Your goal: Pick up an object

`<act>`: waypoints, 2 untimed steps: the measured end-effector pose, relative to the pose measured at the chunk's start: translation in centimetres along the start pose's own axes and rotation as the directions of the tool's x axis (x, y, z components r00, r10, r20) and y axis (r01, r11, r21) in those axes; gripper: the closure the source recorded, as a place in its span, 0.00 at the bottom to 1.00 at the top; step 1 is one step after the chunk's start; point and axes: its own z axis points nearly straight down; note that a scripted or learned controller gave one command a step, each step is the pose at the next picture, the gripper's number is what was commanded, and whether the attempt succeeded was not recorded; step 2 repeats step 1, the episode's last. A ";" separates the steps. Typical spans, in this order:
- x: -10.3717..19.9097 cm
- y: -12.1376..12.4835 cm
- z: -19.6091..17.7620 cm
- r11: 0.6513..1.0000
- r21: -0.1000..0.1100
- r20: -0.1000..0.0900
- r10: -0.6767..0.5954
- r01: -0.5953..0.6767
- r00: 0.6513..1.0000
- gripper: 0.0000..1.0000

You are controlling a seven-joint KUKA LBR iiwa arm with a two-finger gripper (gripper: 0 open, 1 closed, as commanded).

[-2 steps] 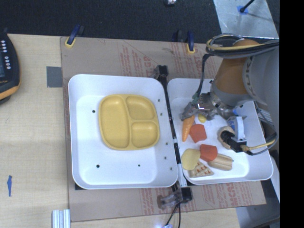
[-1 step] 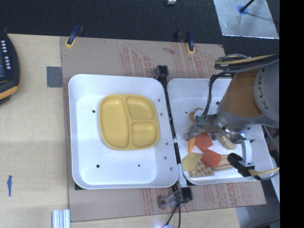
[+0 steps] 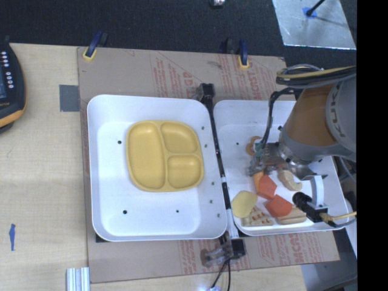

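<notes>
The two-finger gripper hangs low in the right white bin; whether it is spread or pinching, I cannot tell. Just below it, touching or nearly so, lies an orange-red plastic wedge, the nearest candidate.

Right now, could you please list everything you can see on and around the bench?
Shallow white bins: two; left, right, side by side on brown board.
Yellow three-compartment plastic tray: one, centre of left bin.
Pale yellow rounded piece: one, right bin, near-left corner.
Orange-red blocks: two, right bin, beside the yellow piece.
Tan flat piece: one, right bin, near edge.
Blue-yellow clamps: two, board's far edge.
Grey arm with orange band: one, over right bin; gripper low among the items.
</notes>
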 end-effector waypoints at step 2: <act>8.6 0.9 -9.5 1.000 -0.010 -0.005 -0.009 0.009 1.000 1.00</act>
